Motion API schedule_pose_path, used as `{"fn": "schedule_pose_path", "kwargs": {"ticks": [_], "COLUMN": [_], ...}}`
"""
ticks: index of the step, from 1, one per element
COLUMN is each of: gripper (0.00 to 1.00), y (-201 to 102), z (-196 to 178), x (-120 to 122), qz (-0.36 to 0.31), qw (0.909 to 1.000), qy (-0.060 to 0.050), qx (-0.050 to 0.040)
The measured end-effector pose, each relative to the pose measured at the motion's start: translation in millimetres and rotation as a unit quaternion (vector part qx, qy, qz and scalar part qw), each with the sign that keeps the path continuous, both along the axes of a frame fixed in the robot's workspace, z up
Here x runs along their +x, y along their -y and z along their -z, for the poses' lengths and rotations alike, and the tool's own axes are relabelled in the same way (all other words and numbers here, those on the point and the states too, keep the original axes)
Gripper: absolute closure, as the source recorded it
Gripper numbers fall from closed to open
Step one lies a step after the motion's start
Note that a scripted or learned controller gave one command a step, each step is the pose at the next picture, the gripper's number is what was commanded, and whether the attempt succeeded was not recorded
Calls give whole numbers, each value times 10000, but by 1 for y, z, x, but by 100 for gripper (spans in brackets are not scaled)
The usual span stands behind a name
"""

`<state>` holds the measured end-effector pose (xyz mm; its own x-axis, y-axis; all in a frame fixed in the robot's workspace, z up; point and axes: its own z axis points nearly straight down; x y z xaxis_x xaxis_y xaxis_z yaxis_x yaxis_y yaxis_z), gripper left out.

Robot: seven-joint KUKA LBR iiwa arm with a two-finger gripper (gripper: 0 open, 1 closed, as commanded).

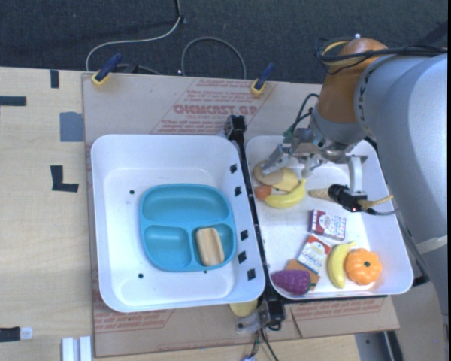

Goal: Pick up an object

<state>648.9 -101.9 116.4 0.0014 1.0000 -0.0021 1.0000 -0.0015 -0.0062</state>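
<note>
Left bin has a blue tray with a bread roll in its right corner. Gripper sits over a banana near the right bin's top-left corner; grip state, can't tell.

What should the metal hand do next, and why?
Probably lower a little and close the pincer. It sits at the top of the right bin, right over a pale food piece lying on a banana, with nothing visibly held.
</note>
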Motion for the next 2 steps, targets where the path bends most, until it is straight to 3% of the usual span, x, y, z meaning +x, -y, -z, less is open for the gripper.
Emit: {"fn": "schedule_pose_path", "kwargs": {"ticks": [1, 2], "gripper": [0, 100], "y": [-7, -6], "z": [31, 17], "x": [-8, -6], "qz": [-11, -15], "qw": [10000, 10000], "qy": [52, 78], "qx": [-11, -15]}}
